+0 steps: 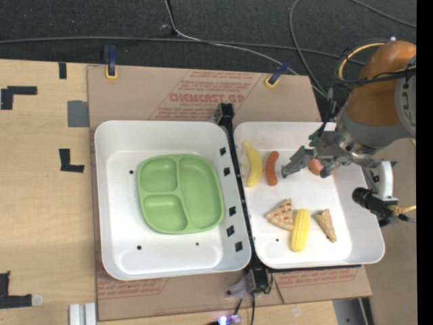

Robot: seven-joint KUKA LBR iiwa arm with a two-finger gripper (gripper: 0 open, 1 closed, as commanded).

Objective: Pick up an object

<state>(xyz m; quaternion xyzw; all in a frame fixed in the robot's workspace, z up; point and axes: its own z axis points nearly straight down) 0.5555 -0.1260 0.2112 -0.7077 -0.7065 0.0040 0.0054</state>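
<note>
My gripper point(312, 165) hangs over the upper part of the right bin point(358, 249), with the arm coming in from the right. Its fingers point(293, 164) are spread open. A small red-orange round piece point(316, 166) shows between them, narrower than the gap; I cannot tell whether either finger touches it or whether it rests on the bin floor. To the left of the gripper lie a red sausage point(272, 168) and a yellow banana point(253, 165). Nearer the front are a pizza slice point(280, 214), a corn cob point(300, 229) and a tan wedge point(326, 225).
The left bin point(115, 147) holds a green divided plate point(180, 193). A black divider point(233, 181) runs between the bins. Cables point(311, 19) hang over the back of the bench, and a black fitting point(369, 200) sticks out by the right bin's edge.
</note>
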